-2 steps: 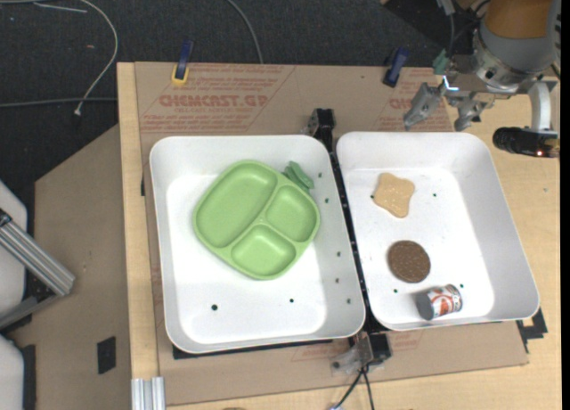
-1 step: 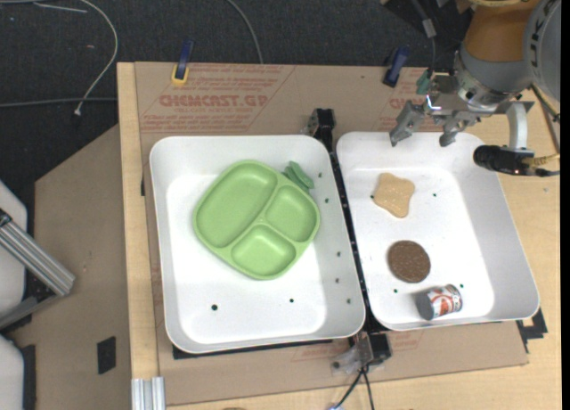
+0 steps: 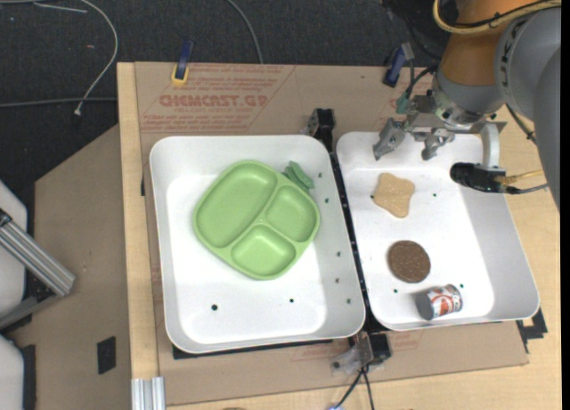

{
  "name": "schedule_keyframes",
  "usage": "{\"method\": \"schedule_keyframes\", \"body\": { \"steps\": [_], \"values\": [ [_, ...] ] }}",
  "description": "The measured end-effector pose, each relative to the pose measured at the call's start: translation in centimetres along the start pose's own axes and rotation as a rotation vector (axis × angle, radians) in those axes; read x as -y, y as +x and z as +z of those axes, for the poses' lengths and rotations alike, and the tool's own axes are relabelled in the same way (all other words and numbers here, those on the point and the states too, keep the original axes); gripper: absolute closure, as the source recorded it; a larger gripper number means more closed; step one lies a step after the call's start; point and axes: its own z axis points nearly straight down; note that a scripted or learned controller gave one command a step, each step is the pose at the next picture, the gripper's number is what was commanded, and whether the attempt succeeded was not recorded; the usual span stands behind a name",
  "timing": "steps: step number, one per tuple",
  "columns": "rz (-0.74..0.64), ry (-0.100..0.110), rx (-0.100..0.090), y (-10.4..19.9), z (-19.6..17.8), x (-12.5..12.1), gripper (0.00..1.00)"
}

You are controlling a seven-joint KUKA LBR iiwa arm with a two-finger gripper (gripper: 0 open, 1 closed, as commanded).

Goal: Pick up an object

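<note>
Pincer [image 3: 411, 140] hangs released above the right bin's [image 3: 517, 257] far end, fingers spread and grasping nothing, probably poised to drop on the tan cracker-like piece [image 3: 393, 194] just below it. That piece lies flat with bare floor all round (good clearance), whereas the small can [image 3: 439, 301] crowds the near wall beside the brown disc [image 3: 409, 260].

The two bins [image 3: 249, 328] look like smooth white plastic with a slight sheen. In the left one lies a green divided plate [image 3: 256, 218], matt plastic by its look. Right of that plate, the tan piece [image 3: 393, 194] has a dull, crumbly surface, the brown disc [image 3: 409, 260] a rough, grainy one, and the small can [image 3: 440, 300] shines like printed metal. The bench top [image 3: 214, 96] is matt brown cardboard (red lettering printed on it).
</note>
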Motion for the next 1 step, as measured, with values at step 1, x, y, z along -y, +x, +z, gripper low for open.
{"method": "schedule_keyframes", "body": {
  "steps": [1],
  "values": [
    [0.001,0.006,-0.001,-0.35,6.28,0.11,0.0]
  ]
}}
